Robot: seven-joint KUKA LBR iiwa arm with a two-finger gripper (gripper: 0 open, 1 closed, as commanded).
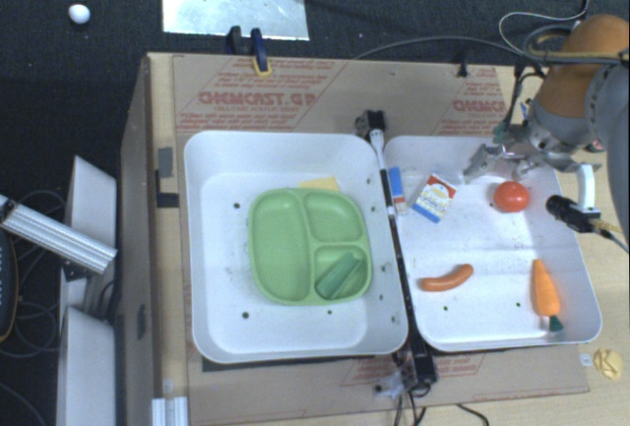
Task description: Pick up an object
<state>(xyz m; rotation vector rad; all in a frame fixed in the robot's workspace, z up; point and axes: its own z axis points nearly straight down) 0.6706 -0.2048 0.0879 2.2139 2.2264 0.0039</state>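
My gripper (505, 162) hangs over the far part of the right bin (492, 331), its fingers spread open with nothing between them. A red tomato (510, 196) lies just in front of it, apart from the fingertips. Further left in that bin are a small white, red and blue box (433, 198) and a blue and white tube (395, 190) along the divider. An orange sausage (445, 278) lies nearer the front, and a carrot (545, 290) sits at the front right.
The left bin (221, 178) holds a green divided plate (295, 242) with a green pickle-like piece (339, 273) in its front right compartment. A yellow piece (319, 185) peeks out behind the plate. The arm comes in from the upper right.
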